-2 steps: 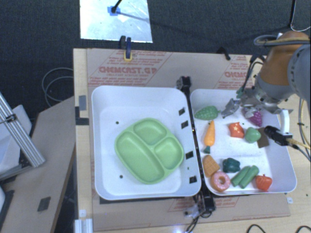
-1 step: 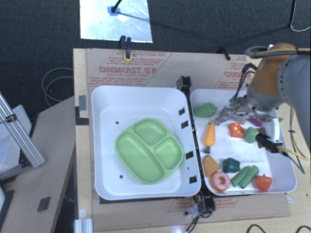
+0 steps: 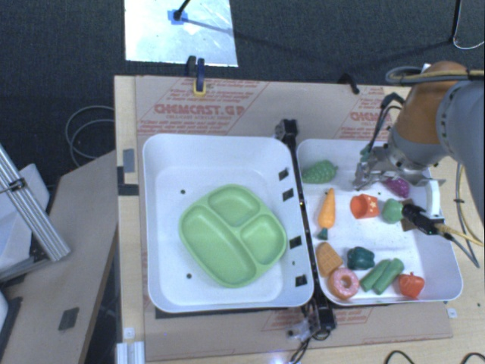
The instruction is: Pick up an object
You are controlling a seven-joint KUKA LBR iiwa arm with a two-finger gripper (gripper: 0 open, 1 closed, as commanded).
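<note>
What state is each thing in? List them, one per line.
gripper: low over the right bin's far side, holding nothing visible.
green tray: flat in the left bin, compartments bare.
carrot: lying in the right bin.
donut: lying flat, near corner.

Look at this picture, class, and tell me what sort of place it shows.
Probably a robotics lab test bench. A grey arm reaches over two white bins: one holds toy food such as a carrot and a donut, the other a green divided plate.
</note>
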